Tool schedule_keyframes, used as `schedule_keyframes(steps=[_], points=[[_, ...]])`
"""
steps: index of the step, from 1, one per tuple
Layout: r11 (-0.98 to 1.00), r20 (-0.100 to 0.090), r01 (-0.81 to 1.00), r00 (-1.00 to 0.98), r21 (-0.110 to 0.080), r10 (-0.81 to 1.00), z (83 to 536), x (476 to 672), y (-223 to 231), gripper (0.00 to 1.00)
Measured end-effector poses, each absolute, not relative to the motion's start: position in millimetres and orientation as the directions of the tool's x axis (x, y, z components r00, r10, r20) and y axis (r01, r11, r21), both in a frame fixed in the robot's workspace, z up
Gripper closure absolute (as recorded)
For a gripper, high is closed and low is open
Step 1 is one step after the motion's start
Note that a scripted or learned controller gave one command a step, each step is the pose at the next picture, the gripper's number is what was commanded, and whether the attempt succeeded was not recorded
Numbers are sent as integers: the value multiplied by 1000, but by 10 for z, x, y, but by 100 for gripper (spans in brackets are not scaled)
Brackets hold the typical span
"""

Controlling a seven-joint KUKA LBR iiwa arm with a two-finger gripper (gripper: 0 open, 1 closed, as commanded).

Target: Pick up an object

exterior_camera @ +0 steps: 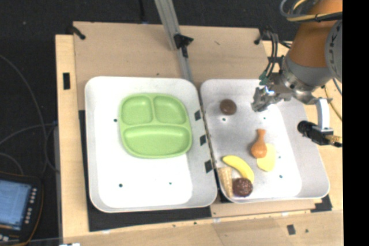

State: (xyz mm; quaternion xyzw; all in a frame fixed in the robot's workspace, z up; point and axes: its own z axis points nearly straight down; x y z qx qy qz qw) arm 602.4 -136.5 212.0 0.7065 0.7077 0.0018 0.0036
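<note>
Dark floor surrounds a pale wooden surface [138, 49] that carries two shallow white bins side by side. You see the left bin [104, 181] holding a green divided plate [155, 125] of smooth moulded plastic, with two small compartments above one long one. You see the right bin [300, 176] holding the candidate objects: a round dark brown piece [228, 106] near its upper left, an orange pear-shaped piece with a narrow neck [260, 144] at centre, a pale yellow wedge [267, 161] touching that piece's lower right, a curved yellow banana [238, 167], a dark reddish ball [243, 187] just below the banana, and a tan, grainy stick [224, 179] along the bin's left wall.

The gripper [263, 98] hangs over the upper part of the right bin, to the right of the round brown piece and above the orange one; nothing lies between the jaws, and whether they are spread or pressed together you cannot tell at this size.

Risks, as a judgement: the gripper sits between two objects rather than over either, so a straight descent would likely meet bare bin floor. The objects look smooth and rounded, so a pinch off centre may squeeze one sideways. The lower cluster lies tightly packed, so jaws entering there may strike a neighbour or the bin wall.
</note>
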Motion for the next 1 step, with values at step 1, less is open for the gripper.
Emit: schedule_keyframes(steps=[1], points=[[3, -2, 1000, -3, 8, 1000, 2690, 6088, -1289, 100]])
